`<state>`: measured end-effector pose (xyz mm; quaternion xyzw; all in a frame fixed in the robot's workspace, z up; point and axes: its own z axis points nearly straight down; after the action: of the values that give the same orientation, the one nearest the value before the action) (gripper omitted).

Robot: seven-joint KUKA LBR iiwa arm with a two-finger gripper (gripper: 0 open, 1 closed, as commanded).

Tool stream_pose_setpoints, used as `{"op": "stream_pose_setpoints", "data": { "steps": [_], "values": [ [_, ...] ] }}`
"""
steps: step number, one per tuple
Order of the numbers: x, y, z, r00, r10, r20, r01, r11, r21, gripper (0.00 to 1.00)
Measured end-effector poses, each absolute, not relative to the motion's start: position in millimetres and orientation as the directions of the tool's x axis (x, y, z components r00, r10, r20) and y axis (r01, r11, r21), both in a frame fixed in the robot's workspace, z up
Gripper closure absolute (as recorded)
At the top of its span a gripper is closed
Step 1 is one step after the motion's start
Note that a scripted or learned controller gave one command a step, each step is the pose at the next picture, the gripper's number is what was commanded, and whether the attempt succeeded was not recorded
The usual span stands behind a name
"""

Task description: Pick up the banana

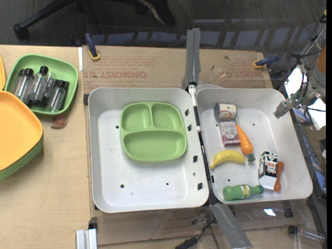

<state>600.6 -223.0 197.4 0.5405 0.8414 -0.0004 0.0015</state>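
one pincer (284,109) poised right of banana (227,158)

One fixed overhead camera is used, angled down at a slant; both white bins (98,139) are framed from moderate distance.

Robotics lab, bench with white bins (98,139), toy groceries, vials tray (41,84), cardboard lining (135,69)

cardboard sheet (155,69), far edge of the bench: red print "CHEMCAST", upside down
small box (228,133) label: unreadable
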Motion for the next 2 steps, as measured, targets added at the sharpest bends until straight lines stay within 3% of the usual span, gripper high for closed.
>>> {"op": "stream_pose_setpoints", "data": {
  "steps": [1, 2],
  "values": [
    [564.9, -214, 92, -0.439, 0.899, -0.001, 0.899, 0.439, 0.001, 1.0],
    [518.3, -194, 91, -0.251, 0.968, 0.001, 0.968, 0.251, -0.001, 1.0]
  ]
}}
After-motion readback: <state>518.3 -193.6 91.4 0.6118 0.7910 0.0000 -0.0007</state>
